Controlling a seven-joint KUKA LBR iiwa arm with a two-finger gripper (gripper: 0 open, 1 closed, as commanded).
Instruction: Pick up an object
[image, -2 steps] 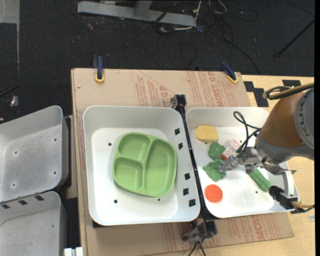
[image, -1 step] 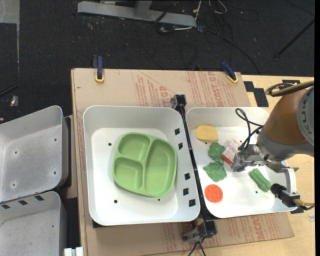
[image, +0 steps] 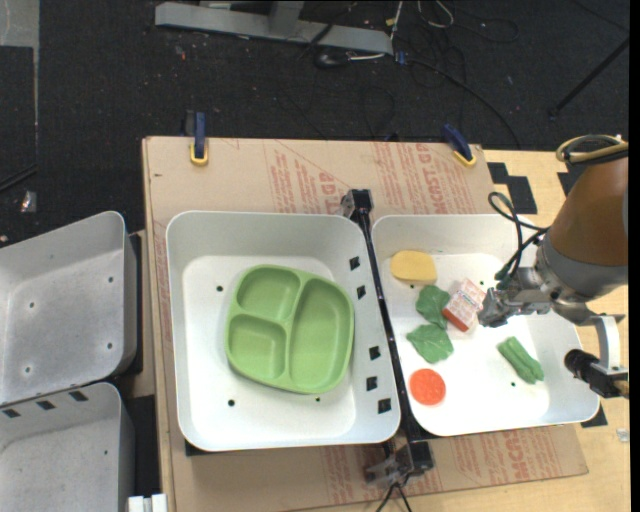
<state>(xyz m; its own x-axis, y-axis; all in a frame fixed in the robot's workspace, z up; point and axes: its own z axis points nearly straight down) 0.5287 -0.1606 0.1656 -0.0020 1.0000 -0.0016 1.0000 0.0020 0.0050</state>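
Two shallow white bins sit side by side on the cardboard-covered bench. The left bin (image: 200, 400) carries a green divided plate (image: 291, 328) at its centre. The right bin (image: 560, 405) carries the loose items: a yellow piece (image: 414, 266) near its far left corner, two dark green leafy pieces (image: 433, 303) (image: 431, 344) along its left side, a red-and-white small carton (image: 462, 305) about mid-bin, a red disc (image: 428, 386) near the front edge, and a green elongated piece (image: 521, 359) toward the right.

The gripper (image: 493, 312) is low over the middle of the right bin, reaching in from its right edge. Fingertip detail is dark and blurred; jaw opening cannot be read, and nothing is seen between the fingers.

Key relation: the carton lies just beside the gripper tip, on the side toward the left bin, possibly touching. Its long axis appears to run diagonally, far right to near left. The green elongated piece lies nearer the front-right, a little apart.

Judgement: the carton is the likeliest target; no grasp confirmed.
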